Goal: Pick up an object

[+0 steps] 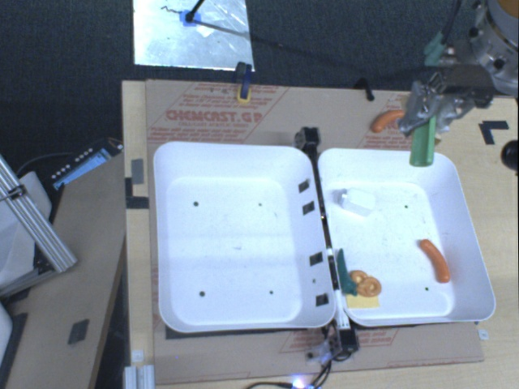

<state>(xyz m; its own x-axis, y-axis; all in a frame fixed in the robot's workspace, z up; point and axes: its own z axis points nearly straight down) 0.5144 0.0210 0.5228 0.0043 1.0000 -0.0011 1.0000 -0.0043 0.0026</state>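
The tool [430,120] hangs above the right bin's [466,217] far rim, closed on a green block [422,144] — lift straight, grip firm, clearing the rim before travelling.

We see a silvery sheet [193,21] lying on the dark floor beyond the bench, with a blue-and-yellow clamp [242,83] at the edge of the printed cardboard [219,112] just below it. To the left, an aluminium rail [31,221] slants across a side table, near a black device with blue trim [81,163].
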